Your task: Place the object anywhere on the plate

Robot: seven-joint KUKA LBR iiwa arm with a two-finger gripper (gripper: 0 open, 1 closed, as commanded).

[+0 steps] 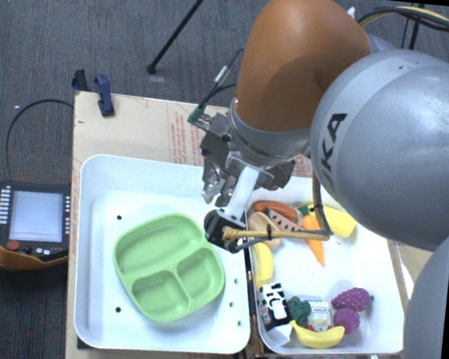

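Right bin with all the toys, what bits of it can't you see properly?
In the camera view:
- The right bin's far corner is hidden under the big grey arm.
- The yellow toy is tucked partly under the arm, so I cannot tell what it is.
- The small box beside the purple grapes is too small to read its label.

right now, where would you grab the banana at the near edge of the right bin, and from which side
Its middle, from straight above, pinching across the narrow width. The banana lies flat in a shallow curve, tips turned toward the purple grapes, so the middle looks thickest. The bin wall and nearby toys crowd its sides, so a sideways approach looks poor.
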